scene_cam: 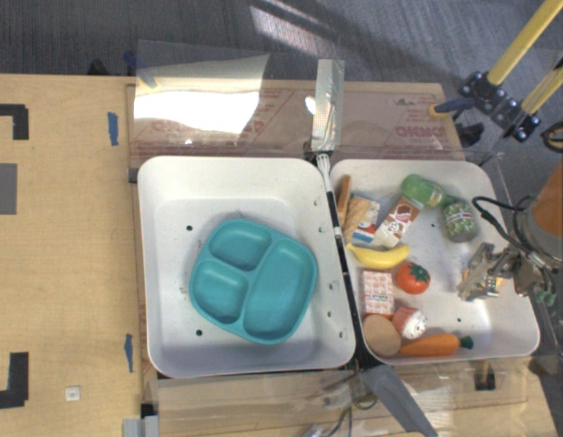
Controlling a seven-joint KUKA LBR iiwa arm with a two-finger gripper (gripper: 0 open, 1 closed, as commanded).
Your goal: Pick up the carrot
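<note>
The carrot [431, 344], orange with a small green tip at its right end, lies along the front wall of the right bin [514, 330]. My gripper [483, 278] hovers over the right side of that bin, up and to the right of the carrot and apart from it. Nothing shows in its grasp. The arm's orange band [547, 209] is at the view's right edge.
Toy food crowds the right bin: a beige ball [382, 334] touching the carrot's left end, a tomato [412, 278], a banana [380, 256], a pink box [377, 291], cartons [395, 224], and green items [458, 220] at the back. The left bin [163, 198] holds a teal divided plate [254, 280].
</note>
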